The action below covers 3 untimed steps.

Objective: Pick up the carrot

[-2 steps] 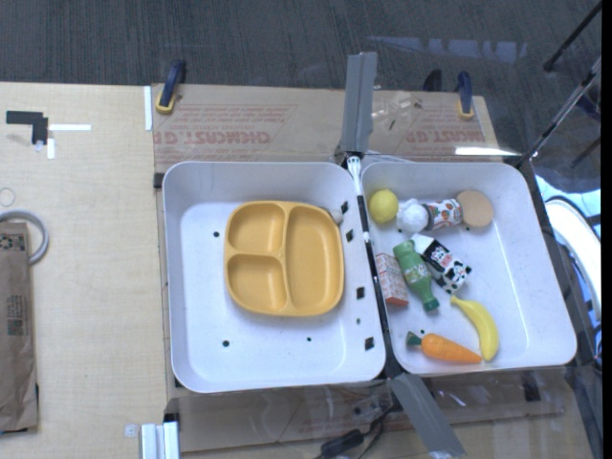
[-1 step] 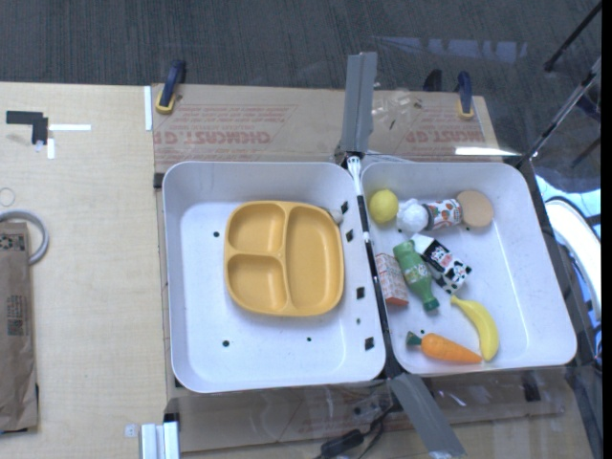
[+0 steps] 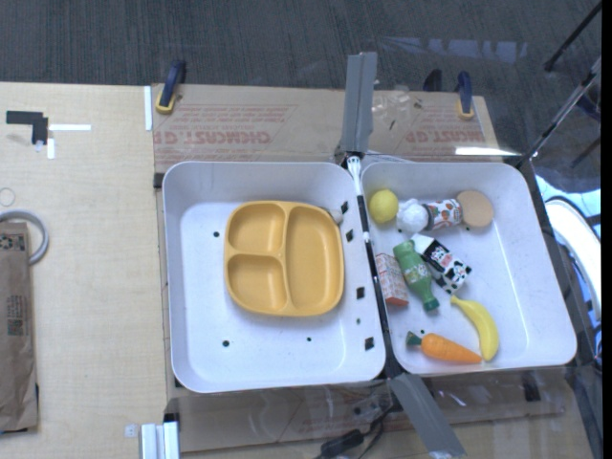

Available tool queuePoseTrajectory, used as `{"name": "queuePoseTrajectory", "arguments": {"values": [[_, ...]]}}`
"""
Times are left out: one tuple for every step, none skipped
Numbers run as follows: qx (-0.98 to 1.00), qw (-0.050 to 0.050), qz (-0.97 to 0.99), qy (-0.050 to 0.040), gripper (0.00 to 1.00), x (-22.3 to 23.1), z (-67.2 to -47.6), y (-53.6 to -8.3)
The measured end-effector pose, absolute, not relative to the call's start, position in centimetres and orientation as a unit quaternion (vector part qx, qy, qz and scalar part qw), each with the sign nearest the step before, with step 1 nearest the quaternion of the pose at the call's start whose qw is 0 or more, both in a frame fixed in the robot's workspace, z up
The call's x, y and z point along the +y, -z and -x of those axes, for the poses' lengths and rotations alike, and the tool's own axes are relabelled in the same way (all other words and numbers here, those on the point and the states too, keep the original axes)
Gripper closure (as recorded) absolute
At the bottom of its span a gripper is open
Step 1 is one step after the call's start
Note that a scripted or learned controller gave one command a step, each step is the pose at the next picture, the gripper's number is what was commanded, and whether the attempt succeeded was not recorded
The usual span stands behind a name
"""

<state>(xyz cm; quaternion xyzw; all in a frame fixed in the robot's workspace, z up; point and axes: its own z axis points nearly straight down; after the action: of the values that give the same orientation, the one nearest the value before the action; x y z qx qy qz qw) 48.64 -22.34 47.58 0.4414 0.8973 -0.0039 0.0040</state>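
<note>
From above, two white bins sit side by side on the desk [image 3: 86,256]. The left bin [image 3: 191,352] holds a yellow plate [image 3: 285,256] with three compartments, lying flat near the bin's middle.

The right bin [image 3: 535,285] holds the food items. The carrot [image 3: 448,349] lies at the near edge of this bin, orange body pointing right, green top to the left, roughly level. Just beside it to the right, a banana [image 3: 479,325] curves down toward the carrot's tip; whether they touch I cannot tell. A green bottle [image 3: 415,273] lies tilted above the carrot, apart from it. Left of the bottle, against the divider between the bins, rests a small red-and-white packet [image 3: 390,282]. A black-and-white toy [image 3: 444,262] lies right of the bottle. Along the far side sit a lemon [image 3: 383,206], a white ball [image 3: 413,217], a small can [image 3: 442,214] on its side and a brown round item [image 3: 475,209], in a row left to right.

The state of the claw cannot be told here.
</note>
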Motion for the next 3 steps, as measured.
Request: {"name": "queuePoseTrajectory", "arguments": {"values": [[0.898, 0.005, -0.441, 0.0047, 1.00, -22.4, -48.8, -48.4], [0.898, 0.005, -0.440, 0.0055, 1.00, -22.4, -49.0, -49.2], [0.899, 0.006, -0.439, 0.0063, 1.00, -22.5, -49.2, -50.0]]}}
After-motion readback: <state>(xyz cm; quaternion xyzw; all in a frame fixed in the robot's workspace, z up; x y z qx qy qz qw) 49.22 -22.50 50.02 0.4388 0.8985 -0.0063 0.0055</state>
